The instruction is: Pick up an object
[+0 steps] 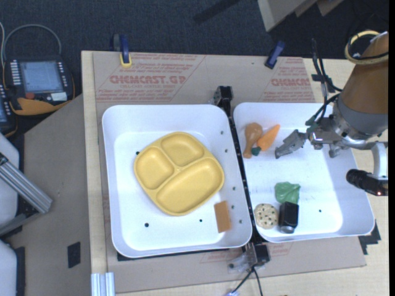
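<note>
1. The gripper [289, 145] hangs over the right bin [345, 227], near its far edge, fingers spread and pinching nothing.
2. The carrot [268, 137] lies just beside it against the bin's left wall, touching a tan piece [252, 138]; likely the target, being closest.
3. A green lump [287, 192], cookie [266, 214] and black block [288, 217] crowd the near-left corner.
4. The left bin [117, 165] holds a yellow tray [179, 173], centred.

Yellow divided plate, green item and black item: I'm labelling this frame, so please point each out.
Yellow divided plate [179, 173]: camera view, ridge where its compartments meet.
Green item [287, 192]: camera view, its middle.
Black item [288, 216]: camera view, its top face.
</note>
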Motion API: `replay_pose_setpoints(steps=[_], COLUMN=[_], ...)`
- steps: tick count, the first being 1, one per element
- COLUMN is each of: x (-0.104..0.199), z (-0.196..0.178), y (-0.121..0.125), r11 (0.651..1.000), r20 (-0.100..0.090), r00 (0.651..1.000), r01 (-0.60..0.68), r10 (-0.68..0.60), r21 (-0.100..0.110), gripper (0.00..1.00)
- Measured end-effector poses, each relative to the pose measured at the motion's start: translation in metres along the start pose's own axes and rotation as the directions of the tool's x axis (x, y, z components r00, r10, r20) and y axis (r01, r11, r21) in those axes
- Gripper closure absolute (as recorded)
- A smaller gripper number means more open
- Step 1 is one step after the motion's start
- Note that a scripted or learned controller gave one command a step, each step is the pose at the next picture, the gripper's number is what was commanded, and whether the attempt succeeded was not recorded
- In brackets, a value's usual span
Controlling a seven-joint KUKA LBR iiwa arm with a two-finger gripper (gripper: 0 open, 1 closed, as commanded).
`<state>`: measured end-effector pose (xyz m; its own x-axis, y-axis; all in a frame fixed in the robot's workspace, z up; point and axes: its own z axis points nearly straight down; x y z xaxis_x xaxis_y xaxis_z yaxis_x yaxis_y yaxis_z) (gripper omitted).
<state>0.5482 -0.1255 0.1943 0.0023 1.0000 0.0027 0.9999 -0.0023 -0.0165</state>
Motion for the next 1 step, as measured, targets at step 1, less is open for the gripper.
replay_pose_setpoints(steps=[1], x=[0.0004], z=[-0.0061], y=[0.0026], r11=[1.000], r20=[0.002], r00=[1.000], r01=[0.003], r10=[-0.003], r21=[-0.012], gripper=[0.00])
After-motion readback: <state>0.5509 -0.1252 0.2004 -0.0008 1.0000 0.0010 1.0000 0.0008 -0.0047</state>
